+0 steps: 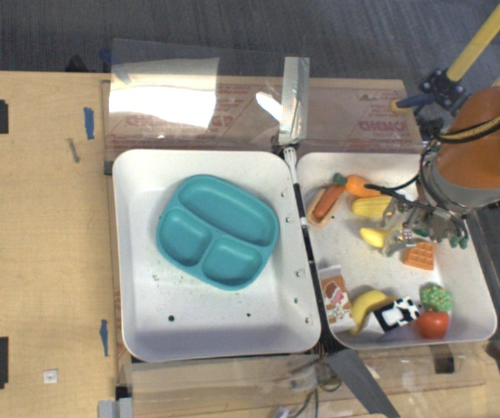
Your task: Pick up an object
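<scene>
You have the bench (32,233) carrying two white bins side by side. The left bin (137,320) holds a teal divided plate (219,231) and nothing you would grasp easily; the right bin (476,294) holds all the small toy food.

The arm (485,142) reaches in from the right and is low over the upper middle of the right bin. Its hand (407,231) sits among the items there, just beside a small yellow piece (372,236) and close above the orange waffle-like square (421,255). The metal parts and cables tangle in the view, so you cannot tell whether it is wide or narrow, and nothing is plainly held in it.

Judge the task as not yet done: every object looks to be resting on the bin floor. The carrot (328,199) lies against the left wall, the yellow corn-like piece (372,205) just right of it. Along the front lie a printed card (334,293), a banana (368,304), a black-and-white block (396,313), a tomato (433,323) and a green broccoli piece (436,297).

What is left, by the look of it, is the closing on one item and the lift clear of the bin.
</scene>
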